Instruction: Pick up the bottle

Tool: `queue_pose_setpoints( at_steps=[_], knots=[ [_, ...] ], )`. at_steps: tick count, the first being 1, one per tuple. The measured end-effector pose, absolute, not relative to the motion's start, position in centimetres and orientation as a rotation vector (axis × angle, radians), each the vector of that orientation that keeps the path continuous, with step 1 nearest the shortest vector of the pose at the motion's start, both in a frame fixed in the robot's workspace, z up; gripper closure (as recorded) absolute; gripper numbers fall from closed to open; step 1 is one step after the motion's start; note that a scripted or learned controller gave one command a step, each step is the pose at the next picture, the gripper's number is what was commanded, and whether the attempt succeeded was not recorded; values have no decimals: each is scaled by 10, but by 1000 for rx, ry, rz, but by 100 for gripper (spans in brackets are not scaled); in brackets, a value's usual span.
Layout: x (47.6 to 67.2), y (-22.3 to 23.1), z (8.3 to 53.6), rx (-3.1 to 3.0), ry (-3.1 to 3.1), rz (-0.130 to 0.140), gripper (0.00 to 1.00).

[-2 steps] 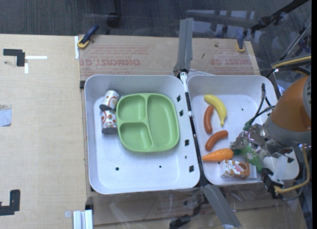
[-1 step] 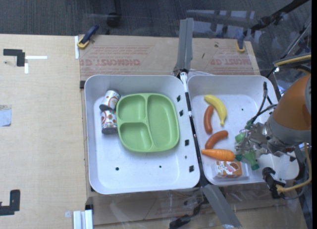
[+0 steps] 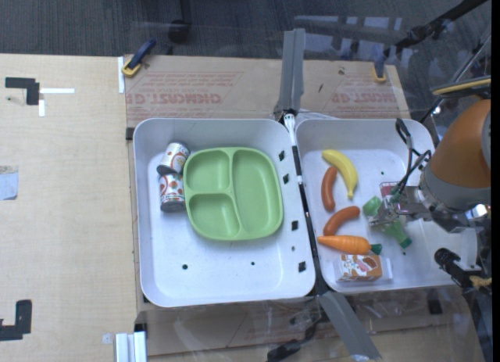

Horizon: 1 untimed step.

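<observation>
A small bottle [image 3: 172, 191] with a red and white label and a dark cap stands at the left side of the left bin [image 3: 226, 282], beside the green plate. My gripper [image 3: 388, 210] is far from it, low in the right bin [image 3: 406, 278], right over a green toy [image 3: 397, 232] near that bin's right side. The arm with its orange band [image 3: 462, 153] reaches in from the right.
A can [image 3: 176, 155] lies just behind the bottle. A green divided plate [image 3: 234, 193] fills the left bin's middle. The right bin holds a banana [image 3: 342, 169], two sausages [image 3: 329, 188], a carrot [image 3: 344, 243] and a snack box [image 3: 361, 267].
</observation>
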<state>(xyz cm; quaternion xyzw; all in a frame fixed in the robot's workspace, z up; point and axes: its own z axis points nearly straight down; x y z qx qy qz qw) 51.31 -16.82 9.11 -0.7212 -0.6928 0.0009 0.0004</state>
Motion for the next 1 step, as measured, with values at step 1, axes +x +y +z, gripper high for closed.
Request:
queue_pose_setpoints(
  at_steps=[1],
  knots=[
    [534, -96, 200, -2468, -1944, 4, 100]
  ],
)
